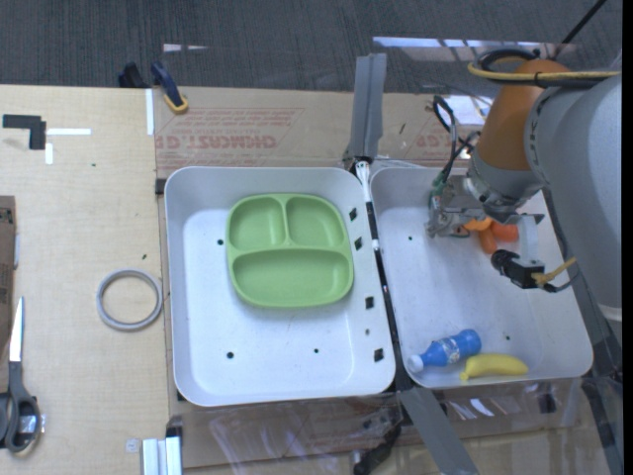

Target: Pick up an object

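Gripper (450,221) low at 12 o'clock in right bin (435,295); grip state cannot be told. Orange object (485,229) just beside it at 3. Blue bottle (447,350) and banana (493,366) at 6, side by side. Green tray (290,250) in left bin (198,344)

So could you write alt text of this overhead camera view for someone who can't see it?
A grey robot arm lowers its claw into the right white bin, which holds a blue bottle, a yellow banana and an orange object. The left bin holds a green divided plate.
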`<state>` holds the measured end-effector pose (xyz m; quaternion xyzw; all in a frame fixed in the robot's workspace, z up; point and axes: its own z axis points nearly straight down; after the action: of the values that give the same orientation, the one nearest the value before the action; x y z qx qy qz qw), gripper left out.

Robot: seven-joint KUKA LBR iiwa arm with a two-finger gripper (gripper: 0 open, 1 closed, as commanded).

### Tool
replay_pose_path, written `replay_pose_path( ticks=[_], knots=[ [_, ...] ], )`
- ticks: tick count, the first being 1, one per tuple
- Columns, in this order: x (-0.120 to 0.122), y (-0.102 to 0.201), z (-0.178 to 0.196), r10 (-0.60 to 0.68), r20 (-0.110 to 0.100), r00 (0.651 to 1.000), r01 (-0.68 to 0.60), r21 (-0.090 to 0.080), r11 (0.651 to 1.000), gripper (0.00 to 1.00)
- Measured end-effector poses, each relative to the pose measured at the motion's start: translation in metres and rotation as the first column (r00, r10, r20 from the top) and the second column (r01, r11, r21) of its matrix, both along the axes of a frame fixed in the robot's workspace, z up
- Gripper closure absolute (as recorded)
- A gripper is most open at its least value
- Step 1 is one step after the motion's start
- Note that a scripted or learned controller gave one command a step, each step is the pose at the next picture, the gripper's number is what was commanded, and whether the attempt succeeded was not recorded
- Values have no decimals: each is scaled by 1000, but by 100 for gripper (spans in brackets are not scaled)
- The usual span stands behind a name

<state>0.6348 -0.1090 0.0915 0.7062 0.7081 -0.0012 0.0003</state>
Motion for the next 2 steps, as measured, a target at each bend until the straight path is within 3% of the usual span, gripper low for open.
replay_pose_path(
  ticks=[1,2],
  knots=[
    [23,-52,0,-2,-1,1000,2,1,1000,0],
    [24,-52,0,-1,-1,1000,1,1,1000,0]
  ],
)
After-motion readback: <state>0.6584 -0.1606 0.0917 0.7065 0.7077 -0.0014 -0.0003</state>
